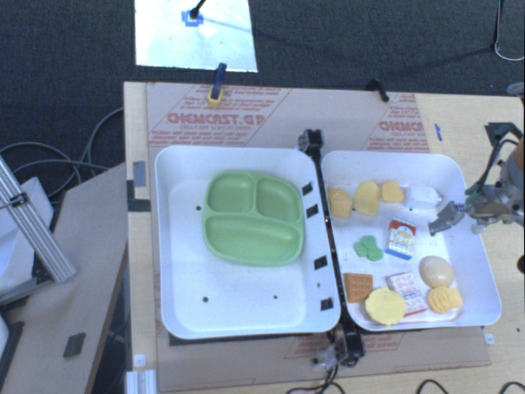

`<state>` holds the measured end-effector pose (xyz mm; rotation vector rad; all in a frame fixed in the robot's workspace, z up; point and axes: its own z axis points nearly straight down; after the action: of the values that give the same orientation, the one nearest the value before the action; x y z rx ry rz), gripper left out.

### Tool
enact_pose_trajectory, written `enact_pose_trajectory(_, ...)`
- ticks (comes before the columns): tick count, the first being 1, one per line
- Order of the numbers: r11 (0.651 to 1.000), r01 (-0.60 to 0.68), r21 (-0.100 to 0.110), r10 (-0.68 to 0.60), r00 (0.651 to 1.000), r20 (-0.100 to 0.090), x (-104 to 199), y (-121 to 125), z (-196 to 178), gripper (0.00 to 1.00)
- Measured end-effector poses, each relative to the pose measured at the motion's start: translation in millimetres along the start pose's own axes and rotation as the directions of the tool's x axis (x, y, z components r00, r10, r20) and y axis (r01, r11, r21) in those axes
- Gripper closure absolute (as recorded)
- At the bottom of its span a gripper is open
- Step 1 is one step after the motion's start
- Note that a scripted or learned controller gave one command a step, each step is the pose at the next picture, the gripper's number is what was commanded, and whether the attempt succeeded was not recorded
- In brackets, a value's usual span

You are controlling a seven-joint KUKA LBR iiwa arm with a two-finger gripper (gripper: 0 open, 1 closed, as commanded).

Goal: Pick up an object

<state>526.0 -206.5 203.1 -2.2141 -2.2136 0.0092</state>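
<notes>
White plastic makes up both shallow bins; the left bin (176, 302) holds a pale green divided plate (253, 217) with three compartments, lying flat near its middle. The right bin (480, 261) carries the loose pieces that could be picked: three yellowish rounded food shapes (365, 196) in a row along its upper part, a small white block (424, 194) beside them, a green leafy piece (369, 248) near the middle, and a small blue, red and white carton (401, 239) just right of it. Lower down lie a tan square cracker (358, 286), a flat yellow disc (385, 306), a red-and-white packet (407, 290), a pale egg (435, 270) and a ridged yellow piece (444, 300) (all close together, some touching). At the right edge of the frame the gripper (447, 217) hangs over the right bin's upper right area, above bare floor between the white block and the egg; nothing sits between its fingers, and whether they are spread or closed cannot be told.
</notes>
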Motion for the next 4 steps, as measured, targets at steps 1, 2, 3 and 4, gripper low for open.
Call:
enact_pose_trajectory(1, 1.000, 0.004, -0.011, -0.004, 1.000, 0.003, 1, 3, -6, 0.00)
enact_pose_trajectory(2, 1.000, 0.003, -0.007, -0.003, 1.000, 0.001, 7, 2, 39, 0.00)
enact_pose_trajectory(3, 1.000, 0.002, -0.008, -0.002, 1.000, 0.001, 8, 4, 82, 0.00)
enact_pose_trajectory(4, 1.000, 0.002, -0.011, -0.002, 1.000, -0.002, 9, 7, 118, 0.00)
